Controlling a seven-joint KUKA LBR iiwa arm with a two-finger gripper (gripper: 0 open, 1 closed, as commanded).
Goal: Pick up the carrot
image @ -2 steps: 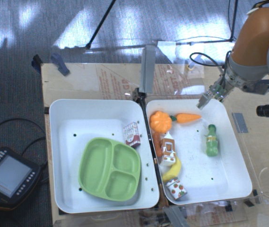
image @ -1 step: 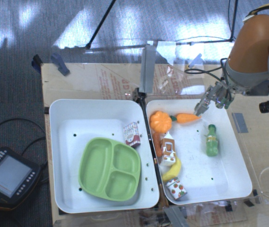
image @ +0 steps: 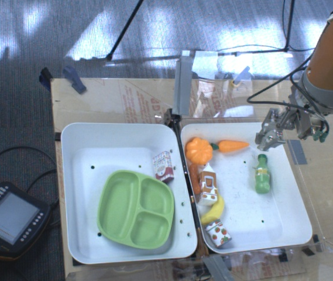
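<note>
From my remote seat, the carrot point(image: 232, 147) lies flat just right of the pumpkin point(image: 199, 150), so my gripper point(image: 270, 137) hovers right of it, fingers apart, empty, ready to drop.

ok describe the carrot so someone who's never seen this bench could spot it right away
Look in the right bin, along its far edge. The carrot lies there on its side, its leafy end touching the round orange pumpkin. It is the one long, tapered orange thing, pointing towards the gripper.
</note>
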